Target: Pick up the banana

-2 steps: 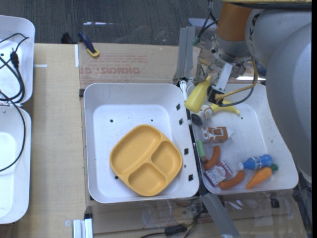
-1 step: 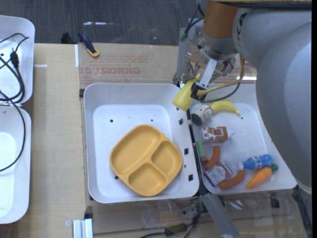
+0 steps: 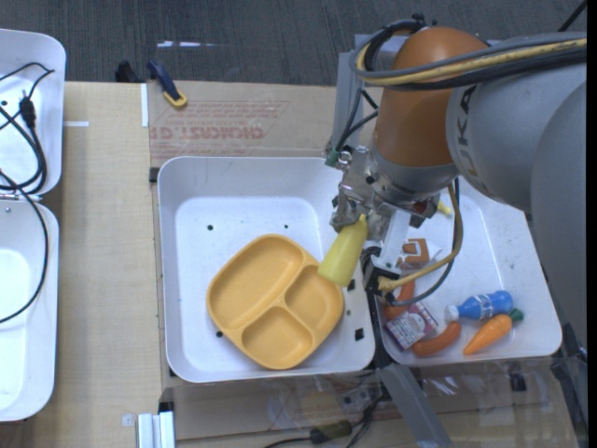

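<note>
The banana (image 3: 341, 254) is a plain yellow piece hanging tilted over the right edge of the yellow divided plate (image 3: 270, 301), close to the wall between the two bins. Its upper end sits between the fingers of my gripper (image 3: 354, 220), which is shut on it. The gripper hangs below the orange wrist band, over the right side of the left bin (image 3: 187, 250). The banana's lower end points down-left toward the plate; I cannot tell whether it touches the plate.
The right bin (image 3: 508, 250) holds a carrot (image 3: 488, 334), a blue and white bottle (image 3: 479, 305), a sausage (image 3: 437, 342), a pink packet (image 3: 411, 325) and an orange-white toy (image 3: 415, 249). A blue and yellow clamp (image 3: 166, 84) lies on the cardboard behind. Cables hang beside the gripper.
</note>
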Robot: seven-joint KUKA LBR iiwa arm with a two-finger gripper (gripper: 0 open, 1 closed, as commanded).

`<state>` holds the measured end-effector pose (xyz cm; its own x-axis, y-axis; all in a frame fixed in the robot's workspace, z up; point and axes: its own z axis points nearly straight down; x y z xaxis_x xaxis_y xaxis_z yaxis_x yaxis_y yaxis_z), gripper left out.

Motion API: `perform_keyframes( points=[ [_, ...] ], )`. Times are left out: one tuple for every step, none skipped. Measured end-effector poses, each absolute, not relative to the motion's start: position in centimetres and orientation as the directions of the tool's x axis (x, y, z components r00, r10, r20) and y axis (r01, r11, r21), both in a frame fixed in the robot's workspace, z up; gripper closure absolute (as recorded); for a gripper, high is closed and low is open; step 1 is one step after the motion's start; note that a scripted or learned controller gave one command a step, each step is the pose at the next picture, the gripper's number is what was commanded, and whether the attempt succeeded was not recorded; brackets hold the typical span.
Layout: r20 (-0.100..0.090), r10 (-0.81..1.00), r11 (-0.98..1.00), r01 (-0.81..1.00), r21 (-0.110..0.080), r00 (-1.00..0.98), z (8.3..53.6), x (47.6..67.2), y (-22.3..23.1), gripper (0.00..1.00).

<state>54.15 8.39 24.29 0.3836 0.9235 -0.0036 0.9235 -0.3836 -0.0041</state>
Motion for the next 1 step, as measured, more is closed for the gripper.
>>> perform_keyframes(
  points=[
    [-0.004,0.918,-0.398,0.918,-0.003,0.398,25.38,52.57,12.09,1.0]
  ],
)
